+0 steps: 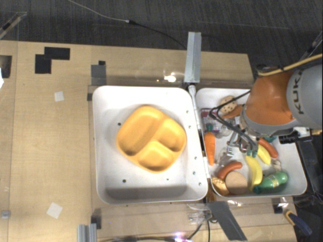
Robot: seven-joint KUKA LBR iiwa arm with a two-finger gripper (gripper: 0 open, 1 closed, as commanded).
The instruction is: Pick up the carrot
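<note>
A pale wooden bench (pixel 45 150) (black squares marked near its far left corner) meets dark grey carpet (pixel 151 4).

Place: you are looking at a robot lab test bench.
Bench (pixel 45 150): plywood top with tape marks and metal brackets.
Floor: dark carpet with a loose cable (pixel 151 29).
Props: plastic toy food in a white bin (pixel 303 178).
</note>
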